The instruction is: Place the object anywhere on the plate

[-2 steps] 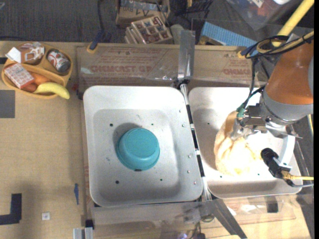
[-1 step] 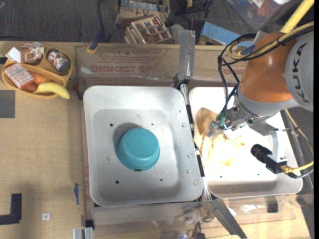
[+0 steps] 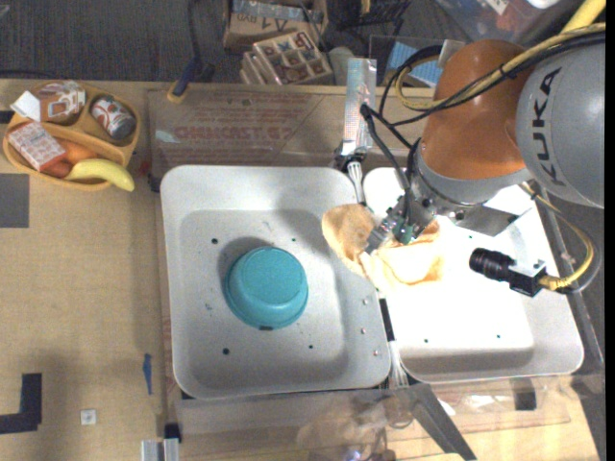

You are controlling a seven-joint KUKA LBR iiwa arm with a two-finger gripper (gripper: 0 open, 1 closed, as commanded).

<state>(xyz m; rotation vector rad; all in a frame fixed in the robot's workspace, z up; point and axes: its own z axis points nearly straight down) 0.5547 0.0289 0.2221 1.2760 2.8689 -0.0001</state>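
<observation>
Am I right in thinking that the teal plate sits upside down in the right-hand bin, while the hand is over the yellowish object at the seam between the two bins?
Not quite: the camera view shows the teal plate in the left-hand bin, not the right-hand one. The rest holds: the hand is over the yellowish object near the seam between the bins.

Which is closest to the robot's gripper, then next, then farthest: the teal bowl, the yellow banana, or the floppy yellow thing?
From the gripper in the camera view:
1. Floppy yellow thing, right under it, across the two bins' shared edge.
2. Teal bowl, upside down in the left bin's middle.
3. Yellow banana, far left, outside the bins.
</observation>
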